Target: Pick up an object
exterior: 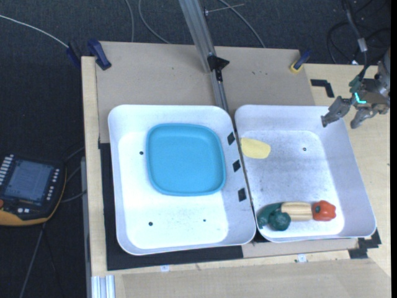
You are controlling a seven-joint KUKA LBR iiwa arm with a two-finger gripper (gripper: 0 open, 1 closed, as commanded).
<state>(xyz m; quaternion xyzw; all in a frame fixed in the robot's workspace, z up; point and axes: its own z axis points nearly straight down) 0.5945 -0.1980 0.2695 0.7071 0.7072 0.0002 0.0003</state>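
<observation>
The hand (pixel 348 112) hangs at about two o'clock, over the far right rim of the right bin (pixel 291 166), with its fingers spread and nothing between them. The likely targets lie well apart from it: a yellow piece (pixel 255 148) at the bin's ten o'clock, and a green vegetable (pixel 274 218), a tan roll (pixel 296 211) and a red tomato (pixel 323 210) packed touching along six o'clock. Going for that cluster risks nudging neighbours or pinching two. The yellow piece sits near the wall, so a finger may strike the rim.
</observation>
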